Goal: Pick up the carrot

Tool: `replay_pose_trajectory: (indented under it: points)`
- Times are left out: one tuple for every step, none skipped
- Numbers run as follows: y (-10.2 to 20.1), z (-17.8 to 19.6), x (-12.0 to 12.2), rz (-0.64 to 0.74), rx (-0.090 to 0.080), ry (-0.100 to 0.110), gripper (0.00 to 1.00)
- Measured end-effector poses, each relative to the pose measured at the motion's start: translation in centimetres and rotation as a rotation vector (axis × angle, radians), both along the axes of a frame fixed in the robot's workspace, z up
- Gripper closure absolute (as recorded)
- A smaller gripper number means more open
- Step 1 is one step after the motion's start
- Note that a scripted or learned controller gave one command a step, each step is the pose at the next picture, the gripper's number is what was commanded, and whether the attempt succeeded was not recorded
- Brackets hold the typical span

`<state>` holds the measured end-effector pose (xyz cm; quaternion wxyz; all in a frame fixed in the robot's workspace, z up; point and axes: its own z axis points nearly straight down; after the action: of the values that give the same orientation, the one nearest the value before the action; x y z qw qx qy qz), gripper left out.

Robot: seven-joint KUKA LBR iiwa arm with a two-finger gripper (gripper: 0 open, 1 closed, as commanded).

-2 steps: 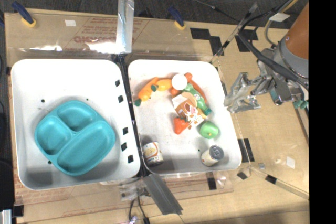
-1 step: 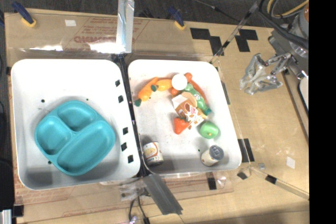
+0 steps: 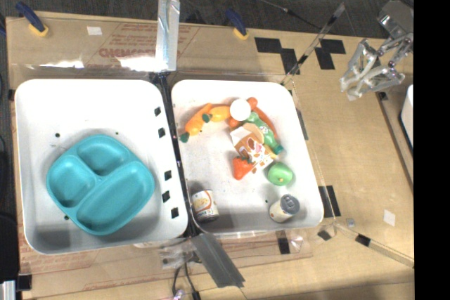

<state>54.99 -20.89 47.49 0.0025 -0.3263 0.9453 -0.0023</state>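
- Sitting low in the frame, a small can (image 3: 203,205) and a grey jar (image 3: 285,207) occupy the right bin's (image 3: 218,172) lower edge, apart from the pile.
- Higher up, the carrot (image 3: 208,114), orange and tapered, lies upper left within that bin, touching neighbours.
- At upper right, the gripper (image 3: 373,70) hangs over the desk (image 3: 358,165); whether its jaws are wide cannot be told.

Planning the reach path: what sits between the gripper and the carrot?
In the camera view, bare bench and the right bin's wall lie between the gripper and the carrot; a white round lid sits just before it.
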Motion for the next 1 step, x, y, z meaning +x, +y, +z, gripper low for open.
replay_pose_trajectory:
  points:
    - [-0.11, 0.37, -5.41, 0.178, 0.000, 0.004, 1.00]
